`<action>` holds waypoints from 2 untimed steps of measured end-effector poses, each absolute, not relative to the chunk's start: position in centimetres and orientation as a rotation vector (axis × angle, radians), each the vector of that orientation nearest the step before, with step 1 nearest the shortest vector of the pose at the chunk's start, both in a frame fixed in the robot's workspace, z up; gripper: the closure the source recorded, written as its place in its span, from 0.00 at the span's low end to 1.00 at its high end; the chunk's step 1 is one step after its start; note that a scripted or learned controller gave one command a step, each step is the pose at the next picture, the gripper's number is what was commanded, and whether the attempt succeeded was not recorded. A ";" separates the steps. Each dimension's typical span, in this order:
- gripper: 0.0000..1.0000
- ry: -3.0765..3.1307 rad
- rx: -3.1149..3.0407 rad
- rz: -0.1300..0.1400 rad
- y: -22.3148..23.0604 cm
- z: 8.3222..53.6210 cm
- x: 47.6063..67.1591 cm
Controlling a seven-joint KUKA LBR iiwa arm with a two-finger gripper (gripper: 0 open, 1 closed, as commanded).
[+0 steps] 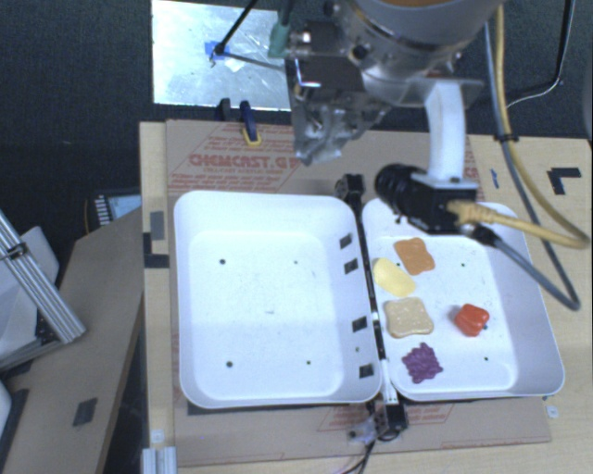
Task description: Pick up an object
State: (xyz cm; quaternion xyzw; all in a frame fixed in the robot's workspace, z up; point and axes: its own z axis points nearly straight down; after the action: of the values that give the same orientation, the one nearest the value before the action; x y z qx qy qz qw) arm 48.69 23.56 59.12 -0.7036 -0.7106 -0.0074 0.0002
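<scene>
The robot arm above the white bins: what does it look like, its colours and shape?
The rounded grey metal arm is thick and drum-like, with a sliver of orange band at the picture's top edge. It narrows into a boxy silver metal gripper built from bare plates. A yellow cable trails off to the right.

White bins: I'm counting two, left bin (259, 305) and right bin (523, 278).
Tan bread slice (408, 318): I'm seeing one.
Orange piece (413, 255): one.
Yellow piece (393, 278): one.
Red piece (471, 318): one.
Purple grape bunch (422, 361): one.
</scene>
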 end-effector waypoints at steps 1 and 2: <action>0.00 -2.232 -2.210 -0.022 23.6 59.1 48.7; 1.00 -2.234 -2.208 -0.027 23.6 60.2 48.7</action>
State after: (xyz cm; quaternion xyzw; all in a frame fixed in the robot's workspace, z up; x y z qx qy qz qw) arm 48.68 23.61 60.23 -0.7028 -0.7113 -0.0085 0.0002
